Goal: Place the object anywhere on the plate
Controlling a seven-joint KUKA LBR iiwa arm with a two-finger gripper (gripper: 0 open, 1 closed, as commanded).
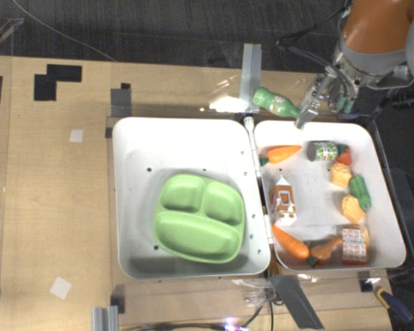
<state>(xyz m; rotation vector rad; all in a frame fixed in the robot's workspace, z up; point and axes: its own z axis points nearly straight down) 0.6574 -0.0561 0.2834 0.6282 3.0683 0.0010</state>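
Plate (pixel 199 218) green, sectioned, sits in left bin (pixel 134 150). Arm raised over right bin's (pixel 383 167) far edge, wrist tilted, gripper (pixel 305 116) pointing down-left near green bottle (pixel 274 103). Fingers look together, clamped on nothing.

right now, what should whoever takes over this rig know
Claw: hovering above the back edge of the right bin, nothing visible between its fingers; whether it is open or shut cannot be told.
Plate: green, three compartments, in the left bin, nothing on it.
Objects: toy foods lie in the right bin, among them a carrot, a can and a small carton. A green bottle lies on the bench behind the bins.
Done: nothing placed.
Left: pick one object and set it on the plate.
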